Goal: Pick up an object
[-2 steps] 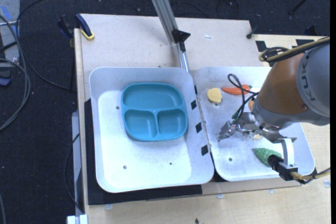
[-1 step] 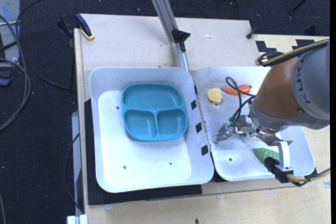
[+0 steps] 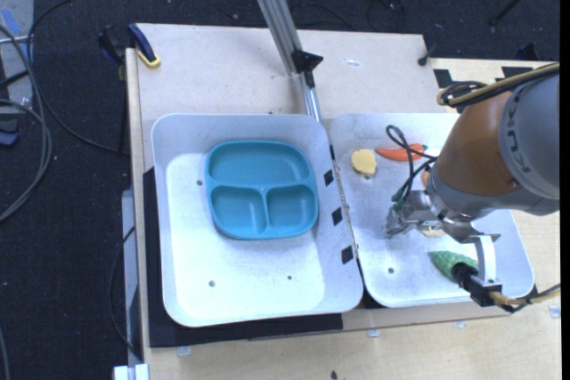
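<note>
Two shallow white bins lay side by side on the bench, and the gripper (image 3: pixel 398 222) hung low over the right bin (image 3: pixel 383 280), the grey arm (image 3: pixel 499 156) reaching in across it. Whether the jaws stood apart or closed could not be told from above, since the wrist hid most of them, and nothing could be seen held between them.

Three small pieces lay near the jaws. A pale tan piece (image 3: pixel 433 230) sat just beside them, on the arm's side, half hidden under the wrist. A green piece (image 3: pixel 451 261) lay a little beyond that, toward the near rim of the bin. A yellow lump (image 3: pixel 363 161) and an orange, carrot-like stick (image 3: pixel 392 153) rested well apart from the jaws, toward the far rim. The left bin (image 3: pixel 178 280) held a blue divided plate (image 3: pixel 263 189), off to the jaws' other side.

All these pieces looked like light toy food, probably smooth plastic or rubber, and so likely to slip. The yellow lump seemed the easiest to take, pinched across its middle; the orange stick would want a grip across its narrow width, not along its length.
</note>
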{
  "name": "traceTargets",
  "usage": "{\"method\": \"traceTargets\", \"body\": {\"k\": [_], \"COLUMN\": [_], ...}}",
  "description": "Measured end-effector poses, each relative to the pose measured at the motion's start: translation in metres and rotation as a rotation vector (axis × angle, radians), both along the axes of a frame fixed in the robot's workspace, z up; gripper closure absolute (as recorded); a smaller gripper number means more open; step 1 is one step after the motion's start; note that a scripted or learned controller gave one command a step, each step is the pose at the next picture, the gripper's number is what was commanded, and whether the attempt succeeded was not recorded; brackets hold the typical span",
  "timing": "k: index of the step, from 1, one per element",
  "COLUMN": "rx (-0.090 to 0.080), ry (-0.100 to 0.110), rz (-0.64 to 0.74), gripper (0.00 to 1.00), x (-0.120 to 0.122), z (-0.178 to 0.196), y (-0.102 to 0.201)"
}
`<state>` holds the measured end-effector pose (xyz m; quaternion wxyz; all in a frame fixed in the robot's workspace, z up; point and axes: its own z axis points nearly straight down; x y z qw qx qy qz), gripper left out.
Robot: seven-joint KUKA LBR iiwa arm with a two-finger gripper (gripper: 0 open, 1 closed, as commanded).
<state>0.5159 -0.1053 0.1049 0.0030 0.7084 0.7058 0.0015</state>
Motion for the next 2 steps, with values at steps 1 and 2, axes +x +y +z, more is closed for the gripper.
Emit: {"method": "traceTargets", "body": {"k": [1, 2], "rx": [0.002, 0.001], "ry": [0.003, 0.002], "rz": [0.004, 0.004], "gripper": [1.00, 1.00], "x": [-0.008, -0.013], "z": [0.048, 0.094], "y": [0.001, -0.005]}}
